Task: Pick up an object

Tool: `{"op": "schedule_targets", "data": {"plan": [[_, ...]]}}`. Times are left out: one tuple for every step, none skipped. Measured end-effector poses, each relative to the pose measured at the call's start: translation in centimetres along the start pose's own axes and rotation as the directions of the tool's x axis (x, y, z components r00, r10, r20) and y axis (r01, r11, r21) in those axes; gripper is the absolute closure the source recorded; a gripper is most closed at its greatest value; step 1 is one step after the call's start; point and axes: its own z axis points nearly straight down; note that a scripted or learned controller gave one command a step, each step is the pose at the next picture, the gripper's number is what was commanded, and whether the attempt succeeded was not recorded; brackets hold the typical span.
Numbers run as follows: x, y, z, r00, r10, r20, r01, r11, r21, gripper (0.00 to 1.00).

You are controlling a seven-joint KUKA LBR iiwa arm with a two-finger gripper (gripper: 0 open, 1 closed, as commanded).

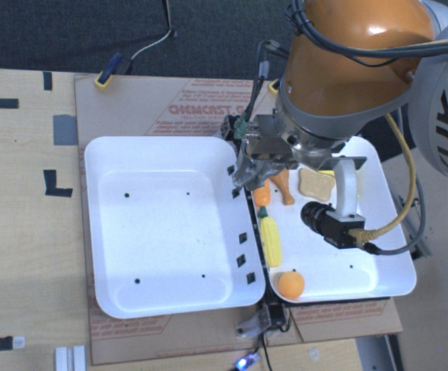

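Red print on cardboard sheet [185, 110] under bins, partly legible "CHEMCAST". Gripper [248, 172] low over right bin's [378, 273] left rim near top; finger spread can't tell. Carrot [262, 195] just beside it, corn cob [270, 238] below along rim, orange ball [290, 284] at bottom-left corner. Bread slice [316, 184] partly behind wrist. Left bin [100, 230] alongside.

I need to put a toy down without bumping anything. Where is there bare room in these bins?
The left bin offers a bare floor from wall to wall. In the right bin, there is room along the near edge, right of the orange ball. By the divider it is crowded: corn cob, carrot, bread slice and the gripper.
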Motion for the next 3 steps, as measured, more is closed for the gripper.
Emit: {"op": "schedule_targets", "data": {"plan": [[-0.2, 0.1, -0.4, 1.000, 0.003, -0.001, -0.003, 1.000, -0.007, 0.00], [-0.2, 0.1, -1.4, 1.000, 0.001, -0.001, -0.001, 1.000, -0.007, 1.00], [-0.2, 0.1, -1.4, 1.000, 0.002, -0.001, -0.002, 1.000, -0.006, 0.00]]}}
